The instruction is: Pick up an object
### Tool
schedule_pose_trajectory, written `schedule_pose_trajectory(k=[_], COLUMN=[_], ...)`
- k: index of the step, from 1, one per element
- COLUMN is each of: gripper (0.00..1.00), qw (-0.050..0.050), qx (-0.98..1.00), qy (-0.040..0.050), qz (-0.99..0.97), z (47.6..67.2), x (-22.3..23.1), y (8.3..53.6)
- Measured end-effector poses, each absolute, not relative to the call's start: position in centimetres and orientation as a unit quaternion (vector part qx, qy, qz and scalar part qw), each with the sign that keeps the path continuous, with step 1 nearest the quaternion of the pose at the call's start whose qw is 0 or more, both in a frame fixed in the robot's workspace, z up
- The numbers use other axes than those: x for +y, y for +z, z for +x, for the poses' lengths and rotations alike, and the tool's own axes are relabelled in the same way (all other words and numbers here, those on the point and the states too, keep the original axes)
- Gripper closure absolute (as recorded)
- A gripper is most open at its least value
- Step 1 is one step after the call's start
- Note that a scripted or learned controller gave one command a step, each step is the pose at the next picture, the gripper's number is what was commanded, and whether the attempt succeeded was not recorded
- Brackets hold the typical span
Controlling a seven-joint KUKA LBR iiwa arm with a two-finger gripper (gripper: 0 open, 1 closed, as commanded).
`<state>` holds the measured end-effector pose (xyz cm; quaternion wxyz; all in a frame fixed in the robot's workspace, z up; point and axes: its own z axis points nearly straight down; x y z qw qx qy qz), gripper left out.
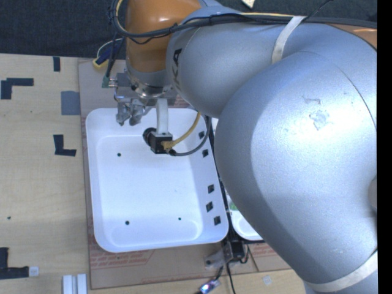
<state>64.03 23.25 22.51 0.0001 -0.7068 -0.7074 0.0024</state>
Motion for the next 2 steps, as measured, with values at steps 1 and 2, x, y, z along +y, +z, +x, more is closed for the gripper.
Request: schedule_pose_trajectory(k=[1,2], gripper=[1.00,1.00], qw=[0.000,0.000], qx=[-0.708,-0.709], qy=[0.0021,0.0032], qz=[-0.706,-0.705], z=[63.90,63.88], x=[23.36,23.41], y=[23.89,24.82])
